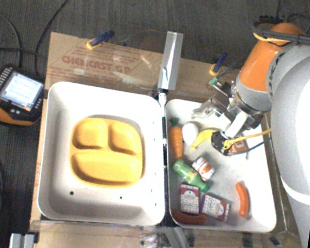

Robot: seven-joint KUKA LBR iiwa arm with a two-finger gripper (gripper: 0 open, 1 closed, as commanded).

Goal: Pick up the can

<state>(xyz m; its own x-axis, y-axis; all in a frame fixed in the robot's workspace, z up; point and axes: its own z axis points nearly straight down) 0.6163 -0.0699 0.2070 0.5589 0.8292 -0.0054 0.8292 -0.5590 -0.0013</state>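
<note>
The can [203,169], small with a red and white label, lies tilted near the middle of the right bin [262,214]. It touches a green bottle [189,174] on its left. My gripper [206,112] hangs over the far end of the same bin, above a white egg [189,132] and a banana [204,137]. It stands well apart from the can, up and slightly left of it in the view. Nothing shows in its grasp.
A carrot [175,142] lies along the right bin's left wall. Two red boxes [189,199] [215,207] and a dark sausage [188,217] sit at the near end, an orange sausage [241,198] at the right. The left bin [47,191] holds a yellow divided tray [107,151].
</note>
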